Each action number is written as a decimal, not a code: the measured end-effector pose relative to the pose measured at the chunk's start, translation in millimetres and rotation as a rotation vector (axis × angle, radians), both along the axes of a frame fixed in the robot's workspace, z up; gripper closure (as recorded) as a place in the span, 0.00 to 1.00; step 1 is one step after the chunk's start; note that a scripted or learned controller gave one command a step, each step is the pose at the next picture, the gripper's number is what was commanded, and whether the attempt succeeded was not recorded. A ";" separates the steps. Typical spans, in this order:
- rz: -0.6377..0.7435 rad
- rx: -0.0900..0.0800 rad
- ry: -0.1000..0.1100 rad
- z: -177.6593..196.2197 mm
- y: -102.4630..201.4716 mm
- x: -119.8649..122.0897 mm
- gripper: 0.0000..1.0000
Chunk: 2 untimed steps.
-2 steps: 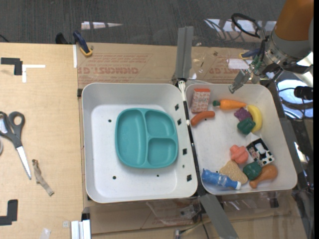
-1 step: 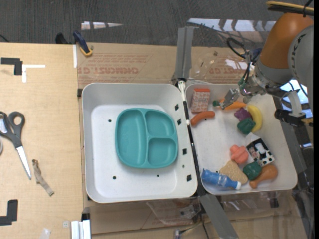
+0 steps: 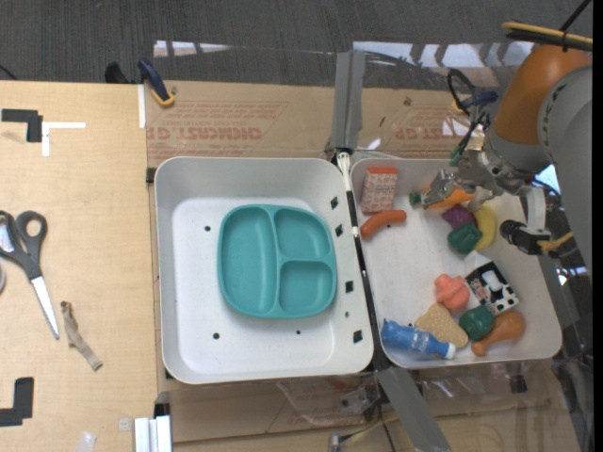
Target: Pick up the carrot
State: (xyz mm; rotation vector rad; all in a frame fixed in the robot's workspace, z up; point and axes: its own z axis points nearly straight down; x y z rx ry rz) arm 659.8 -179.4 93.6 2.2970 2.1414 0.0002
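Observation:
The carrot (image 3: 456, 196) is a small orange piece at the back of the right bin (image 3: 537, 347), just above a purple toy (image 3: 459, 217). My gripper (image 3: 439, 193) reaches in from the right and sits right at the carrot's left end, touching or nearly touching it. The grey arm with its orange band (image 3: 532, 92) hangs over the bin's back right corner and hides part of the wall there. Whether the carrot rests on the bin floor or is lifted off it is unclear.
Several toys crowd the right bin: a red sausage (image 3: 382, 222), pink carton (image 3: 380, 188), yellow piece (image 3: 486, 226), green piece (image 3: 463, 240), blue bottle (image 3: 415, 339) and drumstick (image 3: 503, 329). A teal divided plate (image 3: 278, 260) lies in the left bin (image 3: 179, 337). Scissors (image 3: 28, 252) lie on the bench at left.

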 end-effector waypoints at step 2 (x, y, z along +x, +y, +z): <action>-0.197 -0.001 0.010 -3.3 57.5 -4.0 1.00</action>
